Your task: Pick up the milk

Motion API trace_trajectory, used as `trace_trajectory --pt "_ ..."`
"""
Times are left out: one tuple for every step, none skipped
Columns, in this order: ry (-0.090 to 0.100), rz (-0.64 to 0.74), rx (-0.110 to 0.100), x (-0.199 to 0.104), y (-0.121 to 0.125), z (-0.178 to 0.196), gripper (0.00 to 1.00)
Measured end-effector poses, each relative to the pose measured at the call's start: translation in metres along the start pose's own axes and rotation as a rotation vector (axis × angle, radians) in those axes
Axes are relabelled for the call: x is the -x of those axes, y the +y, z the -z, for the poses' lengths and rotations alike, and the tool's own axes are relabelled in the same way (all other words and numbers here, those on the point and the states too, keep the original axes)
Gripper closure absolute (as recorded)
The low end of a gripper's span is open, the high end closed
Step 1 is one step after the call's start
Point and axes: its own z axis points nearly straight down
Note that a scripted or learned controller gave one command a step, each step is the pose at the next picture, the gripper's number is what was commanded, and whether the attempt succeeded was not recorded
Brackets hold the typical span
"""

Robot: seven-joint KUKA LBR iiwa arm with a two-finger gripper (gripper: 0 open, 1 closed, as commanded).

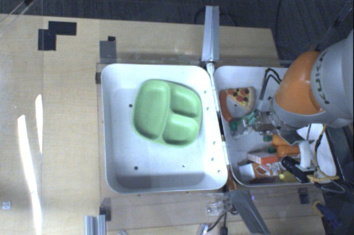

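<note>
Grey-and-orange robot arm (310, 90) hangs over the right white plastic bin (235, 173); its gripper (260, 124) sits above the small orange-and-white milk carton (264, 165), grip state unclear.

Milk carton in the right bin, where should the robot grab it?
Probably the middle of the orange-and-white milk carton, pinched across its narrow width, from above. It lies on its side by the white right bin's front wall, clutter at its right end.
</note>
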Motion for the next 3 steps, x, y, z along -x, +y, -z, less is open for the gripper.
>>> trace_trajectory --pt "-0.002 -0.139 -0.003 0.034 0.067 -0.002 0.0" --pt "-0.002 -0.086 -0.009 0.102 0.122 0.076 0.0" --pt "-0.001 -0.119 -0.01 0.047 0.133 0.027 0.0"
